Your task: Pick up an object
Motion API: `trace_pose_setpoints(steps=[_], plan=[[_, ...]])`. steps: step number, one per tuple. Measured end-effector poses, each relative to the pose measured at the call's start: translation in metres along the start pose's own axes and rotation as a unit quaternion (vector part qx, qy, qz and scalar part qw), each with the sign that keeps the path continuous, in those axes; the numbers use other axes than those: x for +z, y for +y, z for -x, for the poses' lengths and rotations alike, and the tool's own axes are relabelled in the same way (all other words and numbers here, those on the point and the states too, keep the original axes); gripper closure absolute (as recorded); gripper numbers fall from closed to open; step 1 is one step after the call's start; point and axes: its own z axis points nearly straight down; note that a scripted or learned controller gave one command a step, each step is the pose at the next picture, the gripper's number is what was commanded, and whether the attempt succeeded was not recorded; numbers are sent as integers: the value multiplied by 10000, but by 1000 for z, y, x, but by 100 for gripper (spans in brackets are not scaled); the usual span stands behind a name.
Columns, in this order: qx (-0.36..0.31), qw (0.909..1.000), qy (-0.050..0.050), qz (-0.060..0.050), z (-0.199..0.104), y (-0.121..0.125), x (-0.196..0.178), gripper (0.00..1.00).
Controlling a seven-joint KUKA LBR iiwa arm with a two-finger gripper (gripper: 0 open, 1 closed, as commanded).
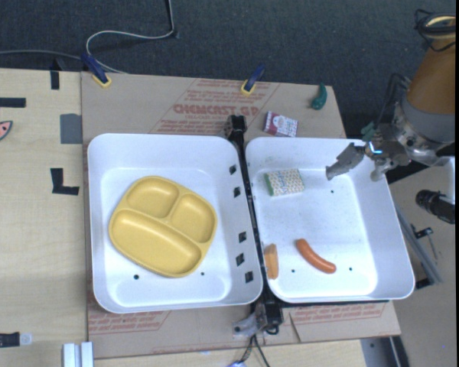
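Pincer (361, 161) over right bin (382, 228) edge

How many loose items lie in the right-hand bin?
3: a sponge near the upper left, a sausage in the lower middle, and a small orange piece against the lower left wall.

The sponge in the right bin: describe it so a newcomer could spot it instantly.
Find the right white bin, the one nearest the arm. The sponge lies in its far left corner, close to the divider between the bins. Unlike the orange sausage and the small orange piece near the front, it is a pale, speckled rectangular block with a green edge.
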Motion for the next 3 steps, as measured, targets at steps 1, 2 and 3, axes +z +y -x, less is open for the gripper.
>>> trace_pose_setpoints(steps=[1,2,3], plan=[[3,10000,6,-13,4,-13,117,0],[4,10000,2,12,8,-57,189,0],[8,10000,-10,32,9,-56,179,100]])
